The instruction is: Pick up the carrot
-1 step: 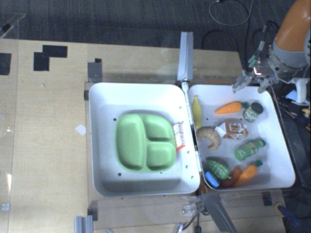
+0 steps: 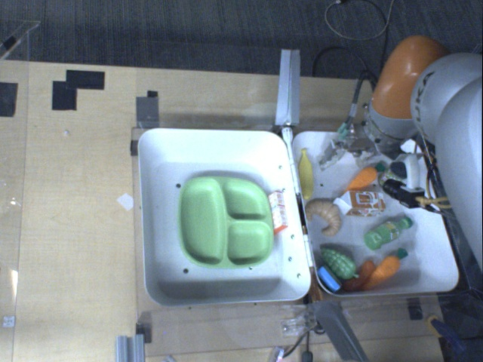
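Two orange carrots with green tops lie in the right bin [image 2: 447,271]. One carrot [image 2: 362,178] sits near the bin's upper middle. The other carrot [image 2: 385,268] lies near the front edge. My gripper [image 2: 336,151] hovers over the bin's far left part, up and to the left of the upper carrot and apart from it. Nothing shows in its grasp. The grey arm with its orange band [image 2: 404,74] reaches in from the right and hides the bin's far right corner.
The right bin also holds a banana [image 2: 306,172], a croissant [image 2: 324,213], a snack packet [image 2: 366,202], a green bottle [image 2: 387,232], a knobbly green vegetable [image 2: 339,262], a blue item [image 2: 328,279] and a red-brown piece [image 2: 365,271]. The left bin [image 2: 158,277] holds a green divided plate [image 2: 198,241].
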Robot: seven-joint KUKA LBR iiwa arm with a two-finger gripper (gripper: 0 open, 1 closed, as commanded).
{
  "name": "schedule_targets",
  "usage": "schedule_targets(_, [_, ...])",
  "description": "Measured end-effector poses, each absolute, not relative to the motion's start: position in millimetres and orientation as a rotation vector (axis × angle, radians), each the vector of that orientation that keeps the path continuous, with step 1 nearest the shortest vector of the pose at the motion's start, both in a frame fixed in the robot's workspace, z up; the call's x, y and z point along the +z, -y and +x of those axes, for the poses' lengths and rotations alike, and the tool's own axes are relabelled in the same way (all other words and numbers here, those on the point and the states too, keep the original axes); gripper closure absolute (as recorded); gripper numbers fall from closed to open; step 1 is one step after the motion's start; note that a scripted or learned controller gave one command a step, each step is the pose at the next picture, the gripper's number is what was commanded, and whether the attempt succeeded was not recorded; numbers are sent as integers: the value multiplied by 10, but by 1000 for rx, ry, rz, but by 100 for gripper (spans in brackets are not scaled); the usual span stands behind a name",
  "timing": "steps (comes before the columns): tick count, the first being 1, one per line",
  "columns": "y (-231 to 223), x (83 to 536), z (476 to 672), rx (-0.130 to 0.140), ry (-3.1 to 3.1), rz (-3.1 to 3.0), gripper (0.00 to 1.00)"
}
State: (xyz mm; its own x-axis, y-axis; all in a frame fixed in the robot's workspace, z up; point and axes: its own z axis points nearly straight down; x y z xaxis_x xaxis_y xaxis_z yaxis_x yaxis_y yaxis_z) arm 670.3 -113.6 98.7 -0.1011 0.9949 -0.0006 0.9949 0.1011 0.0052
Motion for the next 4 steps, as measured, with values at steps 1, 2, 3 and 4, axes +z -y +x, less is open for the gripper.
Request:
schedule_targets(1, [1396, 879, 6548, 7, -2405, 2012, 0])
schedule_targets(2, [1377, 1015, 6580, 18, -2402, 2004, 100])
schedule_targets(3, [1378, 1014, 6579, 17, -2402, 2004, 0])
schedule_targets(4, [1832, 879, 6442, 6, -2407, 2008, 0])
